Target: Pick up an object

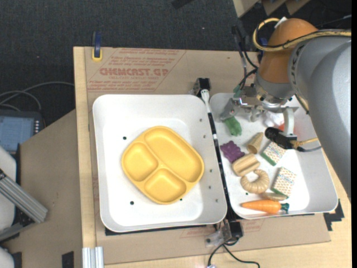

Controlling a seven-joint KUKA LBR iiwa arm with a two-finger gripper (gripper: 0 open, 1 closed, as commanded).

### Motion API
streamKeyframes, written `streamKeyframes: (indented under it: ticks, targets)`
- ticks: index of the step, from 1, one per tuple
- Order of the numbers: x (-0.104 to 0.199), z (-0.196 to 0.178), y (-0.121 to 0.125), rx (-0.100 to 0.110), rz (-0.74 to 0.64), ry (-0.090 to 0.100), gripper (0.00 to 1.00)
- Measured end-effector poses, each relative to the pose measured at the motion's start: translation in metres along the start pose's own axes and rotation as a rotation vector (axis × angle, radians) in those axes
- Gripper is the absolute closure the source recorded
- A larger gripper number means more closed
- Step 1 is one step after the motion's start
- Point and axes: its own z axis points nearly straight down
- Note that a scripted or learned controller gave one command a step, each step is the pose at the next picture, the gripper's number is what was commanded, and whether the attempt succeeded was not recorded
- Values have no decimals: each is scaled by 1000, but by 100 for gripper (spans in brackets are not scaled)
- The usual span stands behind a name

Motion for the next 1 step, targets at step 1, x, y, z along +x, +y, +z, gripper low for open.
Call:
streamKeyframes:
  ticks: [1]
  targets:
    - [-1,0,0,-2,2,0,0]
